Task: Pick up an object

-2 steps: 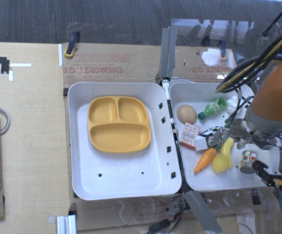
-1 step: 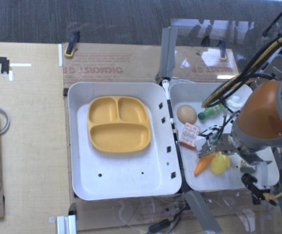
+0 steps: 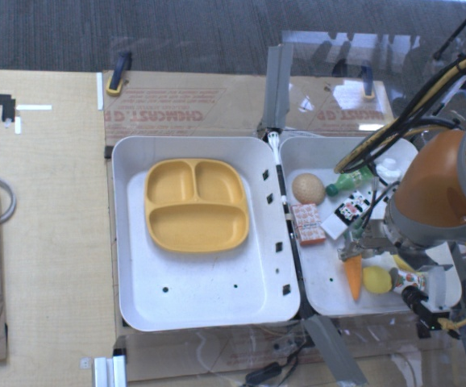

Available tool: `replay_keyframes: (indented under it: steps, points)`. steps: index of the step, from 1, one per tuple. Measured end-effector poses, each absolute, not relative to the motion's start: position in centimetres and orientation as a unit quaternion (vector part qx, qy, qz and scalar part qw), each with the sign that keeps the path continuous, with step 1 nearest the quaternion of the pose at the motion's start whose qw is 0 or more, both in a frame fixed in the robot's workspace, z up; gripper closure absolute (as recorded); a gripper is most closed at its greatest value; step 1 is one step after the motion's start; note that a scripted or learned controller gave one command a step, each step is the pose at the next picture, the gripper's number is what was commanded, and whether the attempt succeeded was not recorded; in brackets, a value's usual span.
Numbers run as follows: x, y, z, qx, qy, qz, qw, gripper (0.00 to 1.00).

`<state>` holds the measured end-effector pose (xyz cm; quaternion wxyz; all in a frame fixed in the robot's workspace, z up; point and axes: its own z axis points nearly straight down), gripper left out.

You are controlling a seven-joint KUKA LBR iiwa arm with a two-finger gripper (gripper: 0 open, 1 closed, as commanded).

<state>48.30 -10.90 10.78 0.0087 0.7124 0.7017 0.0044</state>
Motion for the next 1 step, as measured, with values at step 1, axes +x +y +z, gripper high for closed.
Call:
replay_keyframes:
  steps: [1]
  points:
    - [47.76, -7.28, 27.1, 0.729, 0.685, -0.002, 0.0, 1.0]
